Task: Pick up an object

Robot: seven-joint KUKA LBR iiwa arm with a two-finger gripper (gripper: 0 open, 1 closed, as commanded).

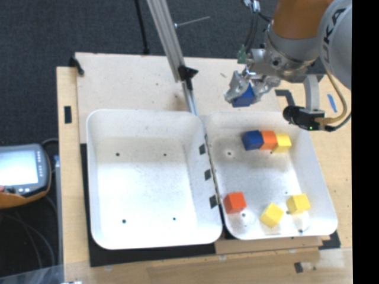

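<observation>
1. A dark carpeted floor surrounds the pale wooden bench (127, 76), which carries two shallow white bins side by side; a slanted aluminium rail (169, 34) rises from its back edge.
2. The left bin (148, 176) has nothing but specks on its floor. The right bin (266, 170) holds six cubes.
3. The arm (308, 16) reaches in from the right, its gripper (244, 93) raised above the bench just behind the right bin's back rim. A blue cube (243, 95) sits between the fingers, which appear clamped on it, though the hold looks shallow and tilted.
4. Risk: from this angle the blue cube seems pinched near an edge, so a jolt or swing could let it slip and drop onto the bench outside either bin.
5. Risk: the gripper hangs near the rail, so a leftward sweep could clip it.
6. Loose cubes: a blue, orange and yellow row (267, 141) touching at the back; an orange cube (235, 202) near the divider; two yellow cubes (285, 209) at the front.
7. Writing: grey letters on the arm's casing, partly cut off, seem to read "KU"; a handheld screen (22, 170) at left is unreadable.
</observation>
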